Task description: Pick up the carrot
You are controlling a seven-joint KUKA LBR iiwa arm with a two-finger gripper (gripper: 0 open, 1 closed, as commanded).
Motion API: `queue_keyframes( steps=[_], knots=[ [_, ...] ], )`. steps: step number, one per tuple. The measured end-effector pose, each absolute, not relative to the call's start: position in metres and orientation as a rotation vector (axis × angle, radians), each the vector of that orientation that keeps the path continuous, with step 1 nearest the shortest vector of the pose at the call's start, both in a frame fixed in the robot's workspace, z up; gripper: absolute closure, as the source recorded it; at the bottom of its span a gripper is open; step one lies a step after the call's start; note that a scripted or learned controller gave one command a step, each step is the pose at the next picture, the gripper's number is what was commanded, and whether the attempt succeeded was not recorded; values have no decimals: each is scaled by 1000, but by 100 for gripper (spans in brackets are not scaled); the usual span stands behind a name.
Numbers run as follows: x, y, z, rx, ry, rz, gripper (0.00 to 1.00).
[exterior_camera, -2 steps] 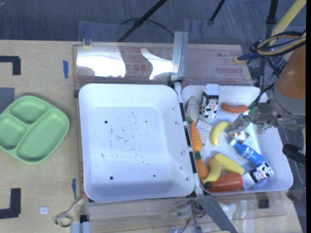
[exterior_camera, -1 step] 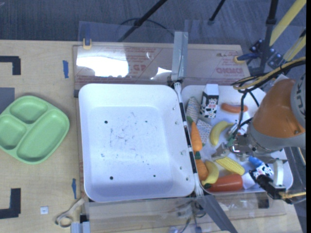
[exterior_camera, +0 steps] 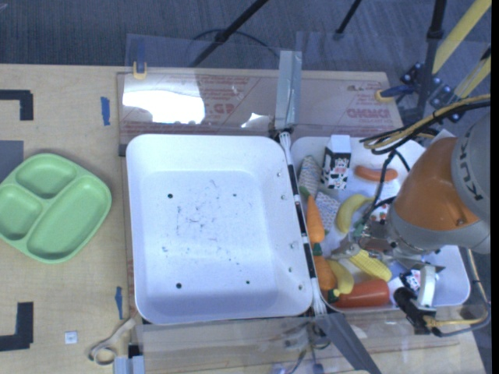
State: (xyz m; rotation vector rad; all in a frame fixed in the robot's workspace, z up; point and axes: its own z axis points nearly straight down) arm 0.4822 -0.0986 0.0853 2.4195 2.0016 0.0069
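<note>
The carrot is a long orange piece lying along the left wall of the right bin, pointing up and down the view. My gripper hangs low over the toy food in that bin, a little right of and below the carrot. The grey wrist and orange band rise behind it and hide the right part of the bin. Nothing shows clearly between the gripper and the carrot other than a yellow banana and a corn cob.
The right bin also holds a small milk carton, a red sausage, a red piece and an orange piece. The left bin sits beside it. A green divided plate lies far left on the bench.
</note>
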Motion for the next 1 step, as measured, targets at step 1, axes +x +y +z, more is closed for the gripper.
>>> queue_keyframes(
  steps=[1],
  knots=[
    [480, -142, 162, 2494, 1910, 0, 0]
  ],
)
